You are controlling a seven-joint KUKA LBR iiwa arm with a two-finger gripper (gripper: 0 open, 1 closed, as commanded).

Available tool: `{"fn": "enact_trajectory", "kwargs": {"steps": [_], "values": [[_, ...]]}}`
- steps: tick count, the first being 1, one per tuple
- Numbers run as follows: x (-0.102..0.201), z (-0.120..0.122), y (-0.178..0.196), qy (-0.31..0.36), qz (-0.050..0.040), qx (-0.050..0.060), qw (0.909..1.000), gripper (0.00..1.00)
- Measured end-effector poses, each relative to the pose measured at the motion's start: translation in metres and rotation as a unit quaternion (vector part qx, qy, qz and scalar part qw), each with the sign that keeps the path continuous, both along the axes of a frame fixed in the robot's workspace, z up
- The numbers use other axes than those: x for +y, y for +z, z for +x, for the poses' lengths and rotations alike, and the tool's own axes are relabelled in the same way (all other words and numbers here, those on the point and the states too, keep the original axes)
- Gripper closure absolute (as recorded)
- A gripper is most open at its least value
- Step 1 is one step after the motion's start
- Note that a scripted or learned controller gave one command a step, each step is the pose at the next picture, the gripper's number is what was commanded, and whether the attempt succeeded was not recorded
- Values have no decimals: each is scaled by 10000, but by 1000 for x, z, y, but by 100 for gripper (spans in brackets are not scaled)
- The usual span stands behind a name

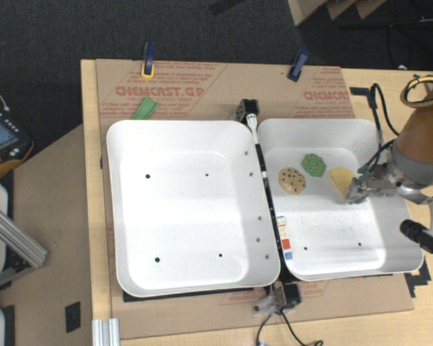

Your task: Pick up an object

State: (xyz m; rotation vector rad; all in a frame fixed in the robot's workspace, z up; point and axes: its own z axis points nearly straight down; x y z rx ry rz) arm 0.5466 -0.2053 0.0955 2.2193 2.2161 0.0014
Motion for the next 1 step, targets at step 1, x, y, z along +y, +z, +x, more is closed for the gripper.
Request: {"fn": "enact_trajectory", "kwargs": {"steps": [1], "values": [[-2, 4, 151, 16, -19, -64, 10000, 100]]}}
